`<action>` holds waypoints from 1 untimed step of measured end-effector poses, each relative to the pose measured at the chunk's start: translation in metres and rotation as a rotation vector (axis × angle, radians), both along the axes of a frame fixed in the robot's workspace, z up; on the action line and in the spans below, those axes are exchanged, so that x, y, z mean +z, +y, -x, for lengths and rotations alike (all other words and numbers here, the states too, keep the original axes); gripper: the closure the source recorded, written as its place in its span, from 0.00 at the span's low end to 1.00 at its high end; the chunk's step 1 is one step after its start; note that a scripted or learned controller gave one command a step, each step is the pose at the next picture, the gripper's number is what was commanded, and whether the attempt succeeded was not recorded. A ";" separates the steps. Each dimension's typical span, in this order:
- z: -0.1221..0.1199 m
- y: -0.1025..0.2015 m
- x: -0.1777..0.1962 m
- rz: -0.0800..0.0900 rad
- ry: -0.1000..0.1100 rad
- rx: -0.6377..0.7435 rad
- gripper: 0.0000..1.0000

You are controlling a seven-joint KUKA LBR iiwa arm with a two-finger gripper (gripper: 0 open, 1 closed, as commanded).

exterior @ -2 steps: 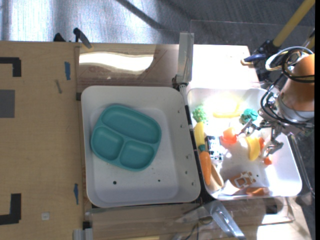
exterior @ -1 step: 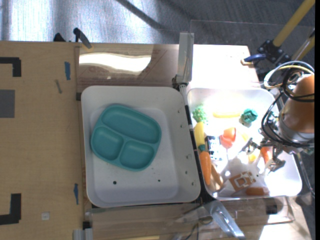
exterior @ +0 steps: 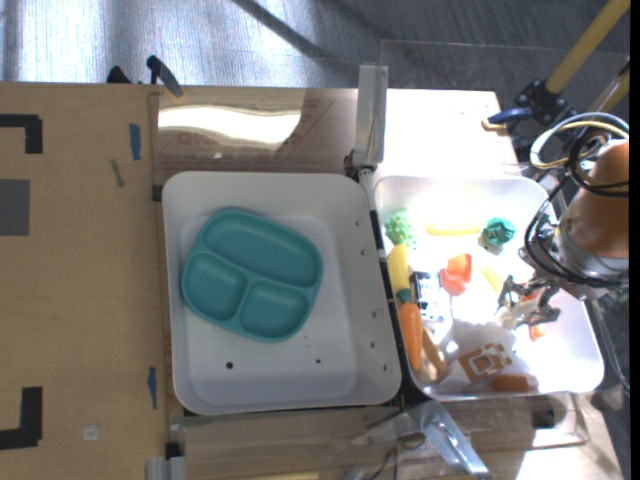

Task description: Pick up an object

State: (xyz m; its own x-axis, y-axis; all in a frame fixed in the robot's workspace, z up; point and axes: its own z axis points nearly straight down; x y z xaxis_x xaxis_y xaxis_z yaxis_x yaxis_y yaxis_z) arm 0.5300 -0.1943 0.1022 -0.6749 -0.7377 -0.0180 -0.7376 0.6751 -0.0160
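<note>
Two bins (exterior: pixel 190 268) share our bench; we cannot tell the gripper (exterior: pixel 528 306) state above the toy food (exterior: pixel 409 333).

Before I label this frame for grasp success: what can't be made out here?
- Gripper, camera view: too small and blurred among clutter to tell finger state or any hold.
- Right bin: glare washes out its far end.
- Arm: cut off by the right edge.

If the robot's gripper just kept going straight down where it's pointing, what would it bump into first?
Probably the white floor of the right bin. The gripper hangs over a mostly bare patch near the bin's right side. A small brown-and-white toy lies close by, but depth is hard to judge from this view.
</note>
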 end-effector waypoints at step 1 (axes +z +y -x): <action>-0.015 0.113 0.088 0.001 0.008 0.109 1.00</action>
State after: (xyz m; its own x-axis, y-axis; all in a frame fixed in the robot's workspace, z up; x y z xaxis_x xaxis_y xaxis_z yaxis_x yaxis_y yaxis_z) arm 0.5450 -0.0813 0.1899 -0.5904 -0.8070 -0.0119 -0.8070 0.5905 -0.0105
